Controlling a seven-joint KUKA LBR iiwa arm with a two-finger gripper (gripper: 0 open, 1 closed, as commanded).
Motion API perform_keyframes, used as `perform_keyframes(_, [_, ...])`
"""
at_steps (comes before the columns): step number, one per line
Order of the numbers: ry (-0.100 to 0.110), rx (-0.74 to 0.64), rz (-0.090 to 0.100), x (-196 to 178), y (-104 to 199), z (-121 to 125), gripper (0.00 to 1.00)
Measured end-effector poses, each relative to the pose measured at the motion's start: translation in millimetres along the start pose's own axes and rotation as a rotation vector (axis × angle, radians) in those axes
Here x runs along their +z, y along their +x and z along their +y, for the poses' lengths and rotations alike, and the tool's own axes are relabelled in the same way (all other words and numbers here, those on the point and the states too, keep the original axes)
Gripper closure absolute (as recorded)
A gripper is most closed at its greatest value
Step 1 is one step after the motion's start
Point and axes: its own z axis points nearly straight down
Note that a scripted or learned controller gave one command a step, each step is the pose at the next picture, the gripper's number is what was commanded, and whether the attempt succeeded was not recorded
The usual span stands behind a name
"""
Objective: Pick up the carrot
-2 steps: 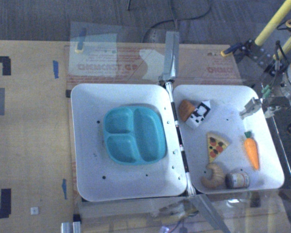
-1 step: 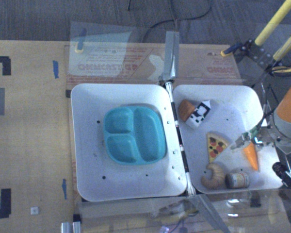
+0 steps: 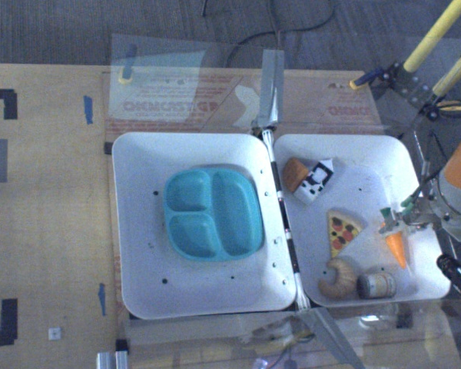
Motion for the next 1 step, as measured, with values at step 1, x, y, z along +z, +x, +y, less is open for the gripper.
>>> perform_keyframes(1, [0.001,-0.079,-0.003,-95.9,86.4,3.7,1.00])
